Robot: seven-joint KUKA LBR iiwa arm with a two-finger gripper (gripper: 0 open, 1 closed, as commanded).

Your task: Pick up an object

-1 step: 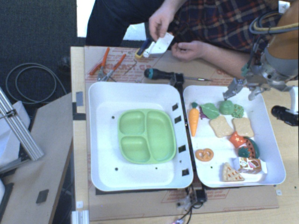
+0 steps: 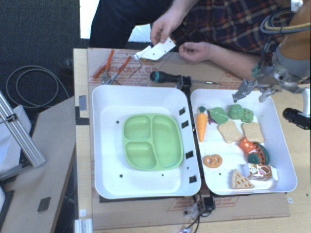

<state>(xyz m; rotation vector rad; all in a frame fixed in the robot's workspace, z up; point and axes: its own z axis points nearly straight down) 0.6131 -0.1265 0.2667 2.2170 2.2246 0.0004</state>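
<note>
Two shallow white plastic bins with rounded corners sit side by side on the tan cardboard-covered surface point(image 2: 146, 216). The left bin point(image 2: 109, 130) holds a smooth, glossy pale green plate point(image 2: 152, 141) moulded into three compartments. The right bin point(image 2: 286, 166) holds small toy foods clustered together: an orange carrot point(image 2: 201, 124) with a green top lying lengthwise by the bin's left wall, a green leaf point(image 2: 218, 114), a bumpy green broccoli piece point(image 2: 241, 113), two tan bread slices point(image 2: 230, 130) side by side, a brown pretzel point(image 2: 212, 160), a red and dark green watermelon slice point(image 2: 258, 154), a triangular pizza wedge point(image 2: 239, 179), and a small printed packet point(image 2: 260, 172) whose writing is too small to read.

The jaws point(image 2: 253, 92) hang over the far edge of the right bin, just above the broccoli and clear of it. The two metal fingers point(image 2: 241, 90) are spread apart with nothing between them.

Beyond the bins lie a black-handled screwdriver point(image 2: 167, 77) and orange-handled pliers point(image 2: 108, 64). A person's hand point(image 2: 166, 28) holds a small white flat piece point(image 2: 156, 50); red print on the cardboard is not legible.
</note>
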